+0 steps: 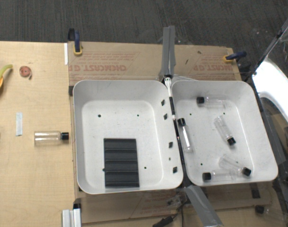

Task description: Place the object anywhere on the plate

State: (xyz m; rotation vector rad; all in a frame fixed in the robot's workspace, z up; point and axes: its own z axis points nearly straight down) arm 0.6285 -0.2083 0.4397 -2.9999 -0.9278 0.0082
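The dark ribbed plate (120, 163) lies flat in the left bin (87, 96), toward 6 o'clock, bare on top.

In the right bin (248, 91) lie five clear vials with black caps:
- One vial (210, 100) lies at 12 o'clock.
- A second vial (184, 135) lies along the wall at 9 o'clock.
- A third vial (223, 128) lies near the middle.
- A fourth vial (235, 167) lies at 5 o'clock.
- A fifth vial (218, 176) lies at 6 o'clock, just beside the fourth.

On the bench (30, 183), at 9 o'clock of the left bin, a sixth bottle (50, 136) lies on its side.
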